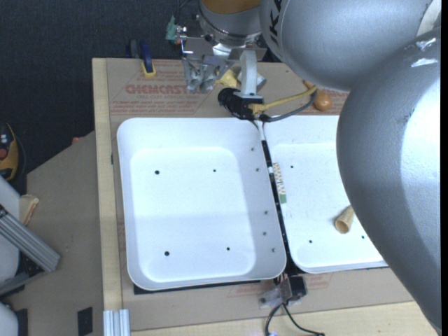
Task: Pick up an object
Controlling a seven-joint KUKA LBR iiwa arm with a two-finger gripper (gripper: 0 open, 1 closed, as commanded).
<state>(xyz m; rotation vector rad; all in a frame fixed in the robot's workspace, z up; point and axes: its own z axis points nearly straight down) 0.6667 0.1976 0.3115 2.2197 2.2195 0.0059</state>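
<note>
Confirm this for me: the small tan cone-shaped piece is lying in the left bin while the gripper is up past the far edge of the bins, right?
Not quite. The small tan cone-shaped piece lies in the right bin, not the left bin, as the camera view shows. The gripper is indeed up past the far edge of the bins.
</note>
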